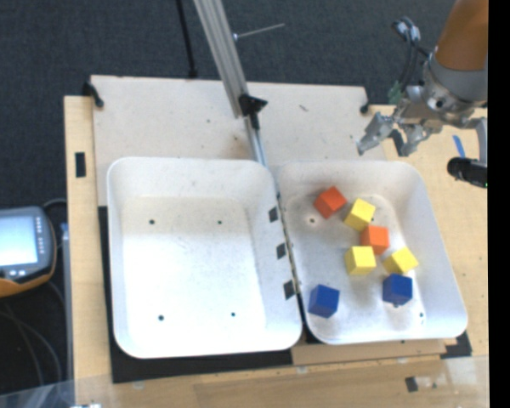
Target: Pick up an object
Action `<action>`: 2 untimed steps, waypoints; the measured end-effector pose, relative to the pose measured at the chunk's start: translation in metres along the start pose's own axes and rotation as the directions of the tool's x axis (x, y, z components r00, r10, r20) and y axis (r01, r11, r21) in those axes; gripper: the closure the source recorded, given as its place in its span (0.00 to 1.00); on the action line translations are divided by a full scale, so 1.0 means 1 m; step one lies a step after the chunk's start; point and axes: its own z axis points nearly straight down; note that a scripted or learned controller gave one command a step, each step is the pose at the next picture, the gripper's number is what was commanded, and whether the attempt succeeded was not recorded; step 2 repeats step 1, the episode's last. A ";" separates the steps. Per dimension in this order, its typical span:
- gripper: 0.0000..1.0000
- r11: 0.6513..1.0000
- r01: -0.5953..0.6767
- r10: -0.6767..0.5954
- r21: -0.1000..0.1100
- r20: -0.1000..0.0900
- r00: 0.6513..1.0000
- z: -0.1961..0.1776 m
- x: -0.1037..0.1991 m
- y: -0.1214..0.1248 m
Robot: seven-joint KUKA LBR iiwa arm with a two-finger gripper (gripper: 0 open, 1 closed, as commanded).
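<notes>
Dark carpet surrounds the worktop, where the tool hangs spread and empty beyond the right bin, whose orange cube looks light, rigid, best pinched across its flat opposite faces.

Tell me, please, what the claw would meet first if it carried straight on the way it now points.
The claw hangs above the far rim of the right bin, pointing roughly downward. Going straight on, it would likely meet that rim or the bare bin floor just inside it, short of the orange cube. Depth is hard to judge from this slanted view.
</notes>
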 end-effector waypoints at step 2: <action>0.00 1.000 -0.004 0.004 0.005 -0.003 1.000 0.115 0.033 0.006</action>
